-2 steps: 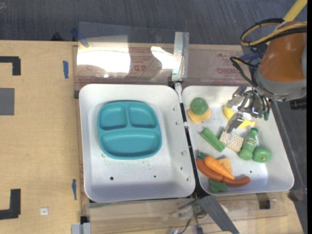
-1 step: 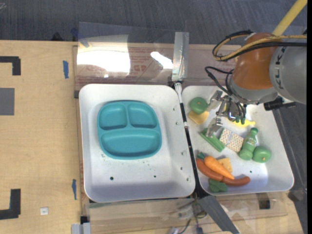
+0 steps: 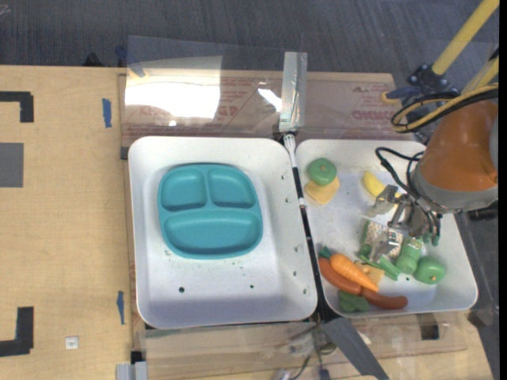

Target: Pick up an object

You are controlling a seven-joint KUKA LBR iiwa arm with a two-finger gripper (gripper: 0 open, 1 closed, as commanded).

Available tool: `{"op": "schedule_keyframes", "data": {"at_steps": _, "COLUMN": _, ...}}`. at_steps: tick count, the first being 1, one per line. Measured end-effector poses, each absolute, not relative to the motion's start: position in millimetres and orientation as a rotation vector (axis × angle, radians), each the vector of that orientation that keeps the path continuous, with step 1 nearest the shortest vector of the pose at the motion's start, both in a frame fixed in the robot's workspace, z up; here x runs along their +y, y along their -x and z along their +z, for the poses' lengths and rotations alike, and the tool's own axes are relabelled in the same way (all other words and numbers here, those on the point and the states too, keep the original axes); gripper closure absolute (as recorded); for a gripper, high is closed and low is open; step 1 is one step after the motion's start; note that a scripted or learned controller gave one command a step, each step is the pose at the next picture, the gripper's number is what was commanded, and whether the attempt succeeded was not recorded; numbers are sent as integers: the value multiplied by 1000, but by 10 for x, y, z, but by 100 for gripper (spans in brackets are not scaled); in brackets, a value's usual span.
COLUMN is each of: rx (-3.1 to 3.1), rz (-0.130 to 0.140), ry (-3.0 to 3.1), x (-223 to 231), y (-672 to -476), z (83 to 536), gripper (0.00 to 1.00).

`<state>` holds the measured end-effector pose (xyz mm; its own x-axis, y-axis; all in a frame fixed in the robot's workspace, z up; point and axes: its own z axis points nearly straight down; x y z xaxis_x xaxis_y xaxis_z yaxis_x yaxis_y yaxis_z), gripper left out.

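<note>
Overhead slanted view. Dark grey carpeted floor [image 3: 238, 14] fills the upper frame. The table [image 3: 63, 212] is light brown board, occupying the left and centre, marked with black tape corners [image 3: 22, 105] at the left edge and short blue tape strips [image 3: 106, 112]. A clear plastic sheet [image 3: 198, 93] with bright glare lies along the table's upper centre. A yellow pole [image 3: 471, 26] crosses the upper right corner diagonally.
</note>
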<state>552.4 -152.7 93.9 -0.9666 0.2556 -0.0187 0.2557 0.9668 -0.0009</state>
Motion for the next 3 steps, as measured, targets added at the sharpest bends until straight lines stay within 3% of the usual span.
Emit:
{"op": "schedule_keyframes", "data": {"at_steps": 1, "rx": 3094, "rz": -2, "ry": -410, "x": -1573, "y": -5534, "z": 935, "gripper": 0}}
{"op": "schedule_keyframes", "data": {"at_steps": 2, "rx": 3083, "rz": -4, "ry": -407, "x": -1571, "y": -5571, "z": 1064, "gripper": 100}}
{"op": "schedule_keyframes", "data": {"at_steps": 3, "rx": 3086, "rz": -4, "ry": -407, "x": -1568, "y": -5564, "z": 1051, "gripper": 0}}
